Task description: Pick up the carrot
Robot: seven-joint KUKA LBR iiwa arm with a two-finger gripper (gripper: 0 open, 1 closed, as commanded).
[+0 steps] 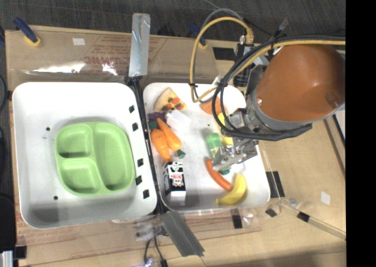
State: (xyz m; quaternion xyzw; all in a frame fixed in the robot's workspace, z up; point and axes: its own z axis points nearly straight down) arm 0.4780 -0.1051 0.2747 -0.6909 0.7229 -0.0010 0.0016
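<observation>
The carrot (167,137) lies in the left part of the right bin (194,200), close to the divider, its long axis running from upper left to lower right with the green end toward the lower right, and a second orange piece (160,145) lies pressed against its left side. The gripper (230,159) hangs well to its right, over a red pepper (217,175) and just above a banana (234,192); I cannot tell how it is set. A green divided plate (94,158) sits in the left bin (35,101).
</observation>
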